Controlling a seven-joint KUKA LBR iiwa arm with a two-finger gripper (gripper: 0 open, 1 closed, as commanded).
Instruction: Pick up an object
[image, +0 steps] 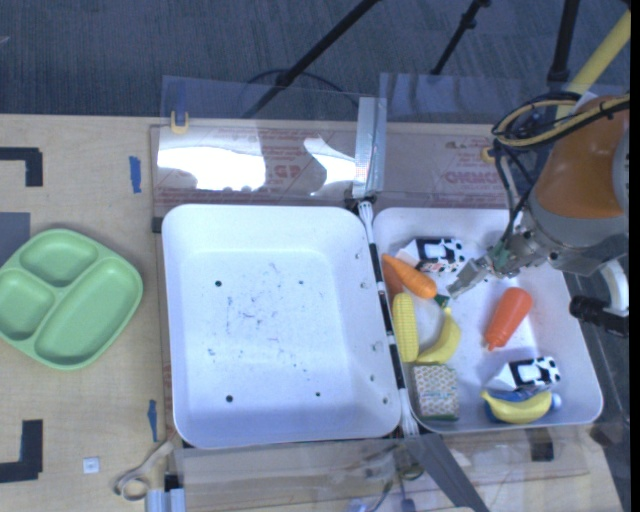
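**A:** Where does the pick stand?

**B:** At the approach, I'd say. The gripper (462, 280) hangs low over the right bin (590, 395), toward that bin's far edge, and nothing sits between its fingers. The fingers look slightly parted, tips aimed toward the bin's left wall.

**A:** What lies under it?

**B:** A carrot (408, 277) lies just left of the tips, near the bin's far-left corner, slanting down to the right. Behind it rests a black-and-white toy cow (436, 254). Whether the tips touch the carrot's end, I cannot tell.

**A:** And the rest of the bin?

**B:** A corn cob (404, 326) lies along the left wall with a banana (444, 338) curling beside it. A speckled sponge block (436, 390) sits at the near-left corner. A second carrot (507, 316) stands tilted near the middle. A second cow toy (531, 373) rests on another banana (518, 405) at the near edge. The left bin (200, 420) holds no objects.

**A:** So the next move?

**B:** Probably straddle the nearest carrot across its narrow width, then close and lift. The risk is a finger landing on the carrot and rolling it against the cow.
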